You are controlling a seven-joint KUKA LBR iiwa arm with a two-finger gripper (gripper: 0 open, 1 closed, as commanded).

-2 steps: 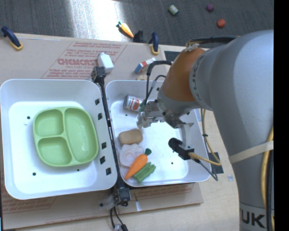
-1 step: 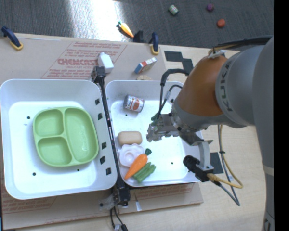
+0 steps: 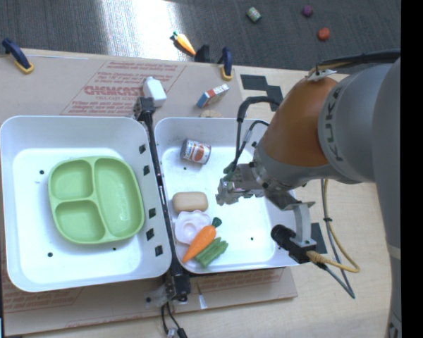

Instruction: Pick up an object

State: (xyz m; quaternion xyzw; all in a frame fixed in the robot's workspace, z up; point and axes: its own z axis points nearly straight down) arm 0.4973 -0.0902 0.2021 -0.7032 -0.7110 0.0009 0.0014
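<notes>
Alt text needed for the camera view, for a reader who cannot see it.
A grey KUKA arm's gripper hangs over the right bin, which holds a can, bread roll, carrot and green vegetable. The left bin holds a green divided plate.

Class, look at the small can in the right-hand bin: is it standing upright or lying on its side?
On its side. The can lies on the floor of the right bin, its label wall facing up and one round end turned leftward.

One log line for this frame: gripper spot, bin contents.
gripper over right bin, nothing seen held | right bin: can, bread, carrot | left bin: green plate
</notes>
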